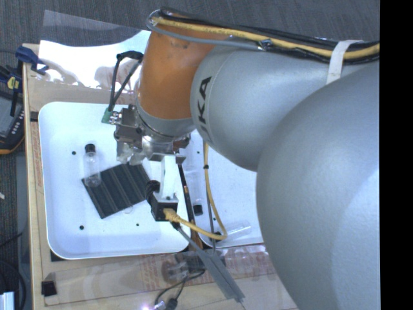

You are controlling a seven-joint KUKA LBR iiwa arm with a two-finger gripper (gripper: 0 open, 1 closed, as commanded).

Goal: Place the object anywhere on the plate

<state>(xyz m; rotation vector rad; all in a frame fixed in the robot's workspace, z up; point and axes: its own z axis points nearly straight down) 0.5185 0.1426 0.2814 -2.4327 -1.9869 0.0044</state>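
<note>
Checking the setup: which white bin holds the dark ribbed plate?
The bin on the view's left; the plate lies inside it. The other bin sits mostly under the arm.

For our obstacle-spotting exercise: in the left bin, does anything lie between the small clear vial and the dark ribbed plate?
Nothing visible does. The vial lies right at the upper-left corner of the plate, with only bare bin floor around it. The gripper is over the plate's top edge, to the vial's right, not between them.

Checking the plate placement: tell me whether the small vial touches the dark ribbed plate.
Touching: the camera view shows the vial lying with its lower end against the ribbed plate's upper-left edge.
</note>
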